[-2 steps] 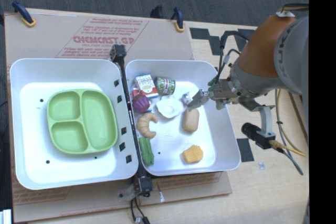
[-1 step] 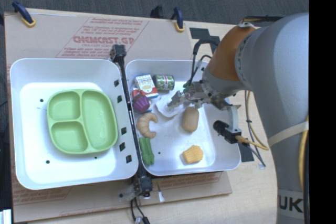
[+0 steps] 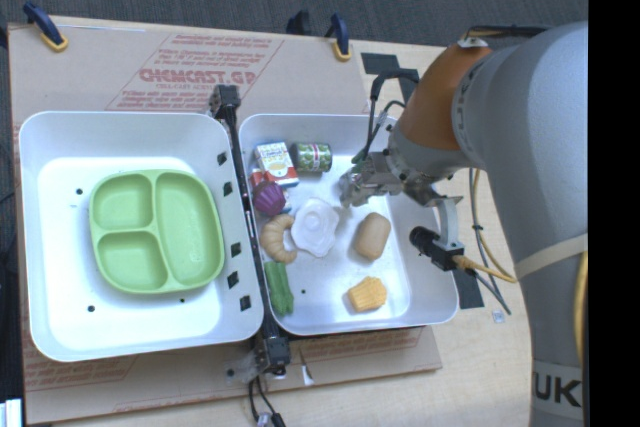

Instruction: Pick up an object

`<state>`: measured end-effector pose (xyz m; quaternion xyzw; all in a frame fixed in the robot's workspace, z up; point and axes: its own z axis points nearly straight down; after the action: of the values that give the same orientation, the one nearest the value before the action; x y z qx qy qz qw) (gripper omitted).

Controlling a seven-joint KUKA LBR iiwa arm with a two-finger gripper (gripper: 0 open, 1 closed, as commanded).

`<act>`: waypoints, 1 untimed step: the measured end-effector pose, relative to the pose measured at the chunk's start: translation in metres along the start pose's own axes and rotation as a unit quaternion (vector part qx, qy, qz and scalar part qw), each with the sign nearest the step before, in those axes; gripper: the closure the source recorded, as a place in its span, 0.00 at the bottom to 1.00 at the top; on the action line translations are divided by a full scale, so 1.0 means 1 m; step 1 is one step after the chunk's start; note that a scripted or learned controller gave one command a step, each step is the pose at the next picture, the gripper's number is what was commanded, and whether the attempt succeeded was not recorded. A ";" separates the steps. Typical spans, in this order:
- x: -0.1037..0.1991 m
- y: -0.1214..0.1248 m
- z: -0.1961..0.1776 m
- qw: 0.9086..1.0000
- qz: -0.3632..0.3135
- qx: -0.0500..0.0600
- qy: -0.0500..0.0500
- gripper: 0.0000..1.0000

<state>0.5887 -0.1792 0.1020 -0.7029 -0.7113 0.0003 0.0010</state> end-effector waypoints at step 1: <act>0.000 0.000 0.000 1.000 0.000 0.000 0.000 0.00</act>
<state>0.5887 -0.1791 0.1019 -0.7026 -0.7115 0.0003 0.0011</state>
